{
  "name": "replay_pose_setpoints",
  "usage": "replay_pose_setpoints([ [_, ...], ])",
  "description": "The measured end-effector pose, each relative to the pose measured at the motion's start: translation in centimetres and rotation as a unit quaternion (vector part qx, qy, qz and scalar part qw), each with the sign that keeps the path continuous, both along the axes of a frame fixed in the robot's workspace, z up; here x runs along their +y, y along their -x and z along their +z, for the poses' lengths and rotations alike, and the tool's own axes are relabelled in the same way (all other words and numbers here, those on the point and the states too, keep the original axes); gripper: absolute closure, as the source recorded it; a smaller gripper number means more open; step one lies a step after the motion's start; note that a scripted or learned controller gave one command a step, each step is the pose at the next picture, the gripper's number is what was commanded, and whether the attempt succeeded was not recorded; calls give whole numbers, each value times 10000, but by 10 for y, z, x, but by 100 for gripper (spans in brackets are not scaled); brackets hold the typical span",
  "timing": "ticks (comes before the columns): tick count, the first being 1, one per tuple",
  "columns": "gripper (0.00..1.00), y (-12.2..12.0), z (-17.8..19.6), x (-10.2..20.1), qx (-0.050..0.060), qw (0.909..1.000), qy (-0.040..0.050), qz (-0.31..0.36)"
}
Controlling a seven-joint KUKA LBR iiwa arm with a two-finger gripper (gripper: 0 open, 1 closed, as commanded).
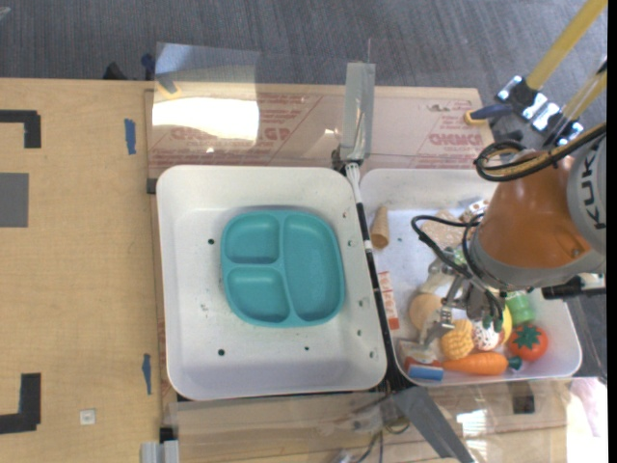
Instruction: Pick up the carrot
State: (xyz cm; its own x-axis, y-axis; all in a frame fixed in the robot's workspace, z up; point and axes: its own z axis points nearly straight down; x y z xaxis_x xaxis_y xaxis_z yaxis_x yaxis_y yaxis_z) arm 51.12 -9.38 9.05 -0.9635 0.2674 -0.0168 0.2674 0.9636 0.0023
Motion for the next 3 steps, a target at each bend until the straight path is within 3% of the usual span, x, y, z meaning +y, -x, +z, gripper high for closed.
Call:
replay_pose_setpoints([
  [1,0,-11,0,-3,24,9984,12,570],
  [2,0,29,113,57,28,9998,-17,-195],
  [3,0,-23,94,57,54,9965,-5,834],
])
